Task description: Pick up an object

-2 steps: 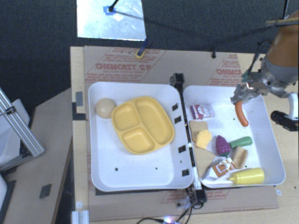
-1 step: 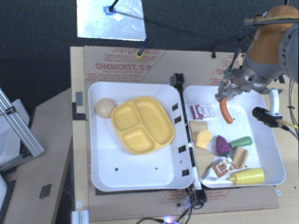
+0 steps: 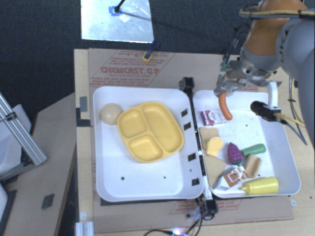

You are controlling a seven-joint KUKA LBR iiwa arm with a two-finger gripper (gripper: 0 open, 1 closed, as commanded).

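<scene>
My gripper (image 3: pixel 222 90) hangs over the far left part of the right bin (image 3: pixel 288 151). It is shut on the top end of an orange toy sausage (image 3: pixel 225 107), which dangles from the fingers, tilted slightly, just above the bin floor. Below it in the same bin lie a red and white packet (image 3: pixel 211 117), a tan cracker (image 3: pixel 208 132), a yellow cheese wedge (image 3: pixel 214 146), purple grapes (image 3: pixel 235 153), a green piece (image 3: pixel 254 149), a brown cylinder (image 3: pixel 252 165), an orange and white carton (image 3: pixel 235 177) and a yellow mustard bottle (image 3: pixel 259 185).
The left bin (image 3: pixel 106 171) holds a yellow divided plate (image 3: pixel 149 131) and a beige ball (image 3: pixel 111 113). A black divider (image 3: pixel 195 141) runs between the bins. A black fitting (image 3: pixel 263 109) on the arm juts over the right bin's far edge.
</scene>
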